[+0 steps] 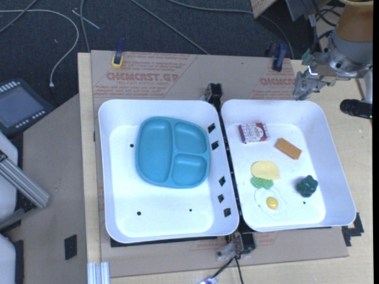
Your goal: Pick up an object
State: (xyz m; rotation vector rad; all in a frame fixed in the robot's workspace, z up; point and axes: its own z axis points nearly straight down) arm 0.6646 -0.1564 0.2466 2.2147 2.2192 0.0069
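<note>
- Two bins sit side by side on the bench [89,158]: left bin [118,218], right bin [331,176].
- A divided plate [173,152] lies in the left bin, toward its far half.
- In the right bin: a packet [253,132] at the far left, a block [288,148] right of it.
- Nearer: a chip [265,170], with what may be a leaf [262,183] touching it, then an egg [271,203].
- A lump [307,186] lies right of these.
- The gripper [307,87] hangs beyond the right bin's far right corner.

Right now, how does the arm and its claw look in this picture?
The arm is grey metal with an orange band above the wrist. Its claw is small, grey and metallic, with a touch of green at the wrist. Dark cables run near it.
</note>
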